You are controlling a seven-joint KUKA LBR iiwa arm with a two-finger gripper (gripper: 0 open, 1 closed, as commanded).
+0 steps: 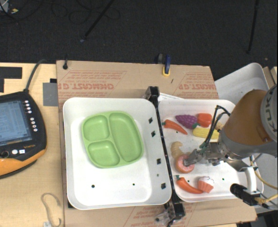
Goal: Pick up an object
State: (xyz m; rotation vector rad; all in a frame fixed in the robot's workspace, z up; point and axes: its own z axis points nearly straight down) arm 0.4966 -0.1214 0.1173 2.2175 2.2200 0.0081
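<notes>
The right bin [224, 105] holds several toy foods. At the back lie an orange carrot [174, 126], purple grapes [186, 121], a red-orange tomato [204, 119] and a yellow corn cob [205, 132]. A beige piece [176, 148] and a pink-red round piece [183, 165] sit in the middle. Near the front are a red pepper [189, 187] and a small red-and-white piece [206, 184]. My gripper [192, 159] reaches in from the right, low over the bin, with its tip at the right edge of the pink-red round piece. The arm hides the bin's right part.
The left bin [77, 174] holds a green divided plate [112, 139]. A black divider [160, 150] runs between the bins. A teach pendant [11, 131] lies on the bench at far left. A blue-and-yellow clamp [166, 65] stands at the cardboard's back edge.
</notes>
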